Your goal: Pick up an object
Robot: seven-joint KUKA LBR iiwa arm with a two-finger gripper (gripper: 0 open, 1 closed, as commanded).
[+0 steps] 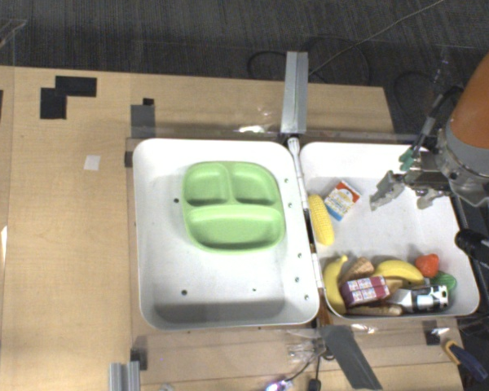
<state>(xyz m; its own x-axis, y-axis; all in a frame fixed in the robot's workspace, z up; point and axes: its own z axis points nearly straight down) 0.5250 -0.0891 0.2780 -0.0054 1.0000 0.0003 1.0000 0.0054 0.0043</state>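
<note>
In the camera view my gripper [407,194] hangs over the upper right of the right bin [367,157], fingers spread open with nothing between them. Left of it lies a small white and orange carton [340,199]. A corn cob [320,219] rests along the bin's left wall. Along the front of the bin sit two bananas [398,270], a purple snack box [367,287], a red tomato [428,264], a green item [446,282] and a silver can [428,299].
The left bin [159,243] holds a green divided plate [232,204]. A metal post [295,92] stands behind the seam between the bins. The arm's orange band [482,108] fills the right edge.
</note>
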